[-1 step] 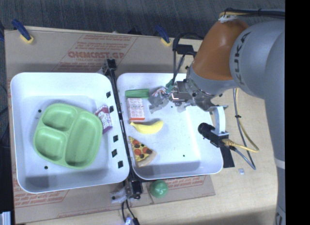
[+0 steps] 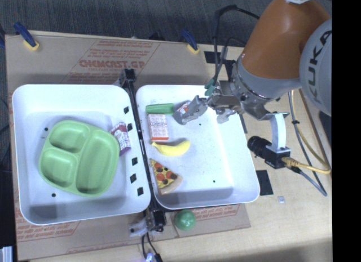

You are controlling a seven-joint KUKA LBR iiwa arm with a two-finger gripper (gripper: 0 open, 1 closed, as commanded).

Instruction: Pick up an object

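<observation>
- My claw point(image 2: 190, 110) hangs over the right bin point(image 2: 237, 159), at 12 o'clock from the banana point(image 2: 172, 148); fingers can't be made out.
- Pizza slice point(image 2: 164, 175) at the bin's 7 o'clock corner.

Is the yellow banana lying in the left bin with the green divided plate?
No, the yellow banana lies in the right white bin, while the green divided plate is in the left one.

I see my gripper point(image 2: 189, 110) over the right bin point(image 2: 240, 159), above the banana point(image 2: 172, 149), carton point(image 2: 158, 127) and pizza slice point(image 2: 164, 176), with a green plate point(image 2: 79, 156) left.
</observation>
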